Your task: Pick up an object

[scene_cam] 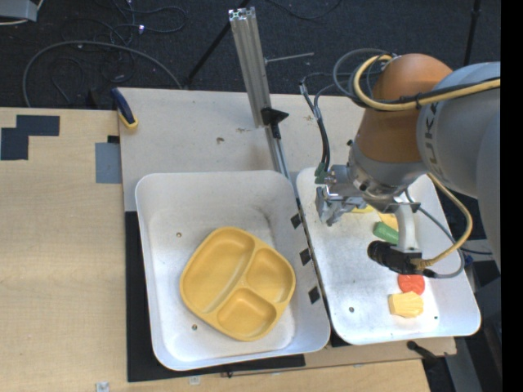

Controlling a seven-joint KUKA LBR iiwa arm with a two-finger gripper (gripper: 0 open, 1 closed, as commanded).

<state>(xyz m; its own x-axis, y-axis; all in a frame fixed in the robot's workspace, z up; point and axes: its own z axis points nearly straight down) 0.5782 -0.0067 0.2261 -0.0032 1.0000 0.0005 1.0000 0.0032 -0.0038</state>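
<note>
My gripper [333, 209] hangs low over the far left part of the right bin [359, 300], under the orange wrist band. Nothing shows held in it. Just to its right lie a small green object [386, 232] and a pale yellow piece [386, 217], partly hidden by the arm. Nearer the front of the same bin rest a red object [412, 283] and, touching its near side, a yellow block [406, 304].
A yellow divided plate [238, 282] lies in the left bin [163, 219]. A slanted metal post [255, 68] stands behind the bins. A blue and yellow tool [124, 108] lies on the bench at the far left.
</note>
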